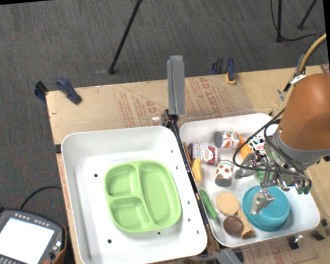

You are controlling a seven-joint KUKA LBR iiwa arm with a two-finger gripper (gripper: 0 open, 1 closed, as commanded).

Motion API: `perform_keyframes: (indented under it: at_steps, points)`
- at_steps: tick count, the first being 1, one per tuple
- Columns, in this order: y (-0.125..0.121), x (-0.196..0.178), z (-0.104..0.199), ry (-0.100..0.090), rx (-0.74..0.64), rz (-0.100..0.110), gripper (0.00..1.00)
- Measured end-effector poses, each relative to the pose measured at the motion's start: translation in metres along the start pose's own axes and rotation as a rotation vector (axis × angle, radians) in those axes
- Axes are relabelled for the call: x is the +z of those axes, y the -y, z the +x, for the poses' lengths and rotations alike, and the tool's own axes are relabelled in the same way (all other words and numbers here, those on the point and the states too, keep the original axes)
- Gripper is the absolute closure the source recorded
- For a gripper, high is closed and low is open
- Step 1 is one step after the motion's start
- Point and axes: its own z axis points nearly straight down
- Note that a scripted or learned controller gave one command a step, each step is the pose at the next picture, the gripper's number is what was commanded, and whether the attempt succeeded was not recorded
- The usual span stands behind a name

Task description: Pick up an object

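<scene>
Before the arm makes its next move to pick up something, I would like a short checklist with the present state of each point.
1. Gripper is over the right bin: ok, it hangs above the blue bowl.
2. An object is between the fingers: cannot tell.
3. Bowl rim is free to reach: ok on its right side; the gripper covers part of the left side.
4. Neighbours leave room: not ok, the tan disc and the brown piece lie close beside the bowl.
5. Left bin is ready to receive: ok, it holds the green divided plate, lying flat.
</scene>
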Motion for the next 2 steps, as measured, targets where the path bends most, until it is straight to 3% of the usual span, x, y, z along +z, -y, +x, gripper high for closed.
perform_keyframes:
  at_steps: [1, 2]
  points:
    - [-0.0070, 0.1050, -0.0827, 0.014, 0.035, 0.002, 0.00]
    - [-0.0095, 0.0973, -0.0835, 0.012, 0.029, 0.001, 1.00]
